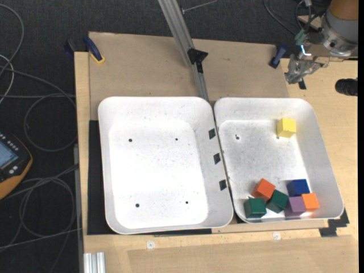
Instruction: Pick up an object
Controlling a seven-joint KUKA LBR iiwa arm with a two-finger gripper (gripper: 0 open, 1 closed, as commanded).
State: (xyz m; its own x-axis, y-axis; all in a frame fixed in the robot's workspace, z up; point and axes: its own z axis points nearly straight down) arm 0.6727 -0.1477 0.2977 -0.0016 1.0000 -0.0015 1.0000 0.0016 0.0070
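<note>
Sitting alone in the upper part of the right bin (324,152), the yellow block (286,127) is the easiest pick; six other blocks (280,198) crowd the lower corner. At the frame's upper right, the gripper (298,73) hangs outside the bins, holding nothing.

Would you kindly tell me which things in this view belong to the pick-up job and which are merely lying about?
Belonging to the job:
gripper, above the bench beyond the right bin
yellow block
orange blocks
green blocks
blue block
purple block

Just lying about:
left bin
blue clamps
metal pole
floor cables
</note>
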